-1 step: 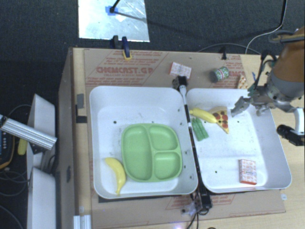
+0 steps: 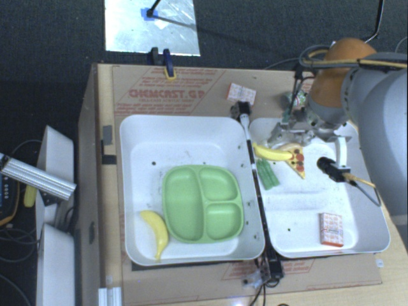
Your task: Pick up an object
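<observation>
The gripper [image 2: 292,132] sits low over the right bin's [image 2: 376,231] far left corner, just above a banana [image 2: 273,152]; can't tell its grip state, and nothing visibly held. That banana lies flat, long axis running left-right, ends curling toward the far side, probably the target. A pizza slice toy [image 2: 297,163] touches its right end.

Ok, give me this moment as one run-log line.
arm: over right white bin, far end | claw: above yellow plastic banana | grasp: unconfirmed | left white bin: green divided plate, second yellow banana
</observation>
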`<move>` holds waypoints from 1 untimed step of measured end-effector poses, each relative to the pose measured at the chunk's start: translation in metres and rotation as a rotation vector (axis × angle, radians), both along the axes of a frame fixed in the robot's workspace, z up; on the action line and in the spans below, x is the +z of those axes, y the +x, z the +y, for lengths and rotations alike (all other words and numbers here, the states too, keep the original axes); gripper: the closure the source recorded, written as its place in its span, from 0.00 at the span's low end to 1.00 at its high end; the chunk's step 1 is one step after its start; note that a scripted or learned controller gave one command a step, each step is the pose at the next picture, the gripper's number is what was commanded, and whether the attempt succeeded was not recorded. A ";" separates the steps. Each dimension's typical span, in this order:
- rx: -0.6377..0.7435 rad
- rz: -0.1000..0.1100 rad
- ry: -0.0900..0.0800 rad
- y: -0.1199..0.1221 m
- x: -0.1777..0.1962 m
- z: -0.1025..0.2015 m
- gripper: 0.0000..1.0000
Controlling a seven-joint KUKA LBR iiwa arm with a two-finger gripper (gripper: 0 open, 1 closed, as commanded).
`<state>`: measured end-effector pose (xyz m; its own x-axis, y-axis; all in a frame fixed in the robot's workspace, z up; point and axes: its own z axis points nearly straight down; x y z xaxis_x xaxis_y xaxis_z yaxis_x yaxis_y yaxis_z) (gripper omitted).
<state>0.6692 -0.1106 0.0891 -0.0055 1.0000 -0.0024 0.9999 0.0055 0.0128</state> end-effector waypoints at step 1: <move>-0.004 0.011 0.001 -0.038 -0.004 -0.024 0.00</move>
